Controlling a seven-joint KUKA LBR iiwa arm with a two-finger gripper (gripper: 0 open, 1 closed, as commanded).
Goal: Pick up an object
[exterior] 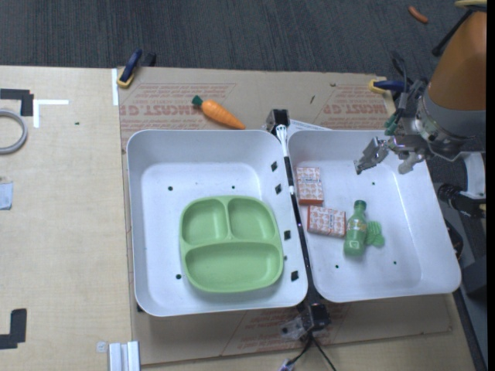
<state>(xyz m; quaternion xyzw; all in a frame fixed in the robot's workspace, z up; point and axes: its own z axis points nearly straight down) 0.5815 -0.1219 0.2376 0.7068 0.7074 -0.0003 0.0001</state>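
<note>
In the right bin point(418, 261) lie a green bottle point(356, 229) and two red-and-white cartons, one point(309, 184) near the bin's left wall and another point(326, 221) just below it, beside the bottle. My gripper point(385, 158) hangs over the bin's upper right part, up and to the right of the bottle and apart from every object. Its two fingers are spread with nothing between them.
The left bin point(147, 207) holds a green divided plate point(230, 243). An orange toy carrot point(220, 113) lies on the cardboard behind the bins. Clamps sit at the cardboard's far corners point(130, 66). The arm's grey body and orange band point(464, 52) rise at the right.
</note>
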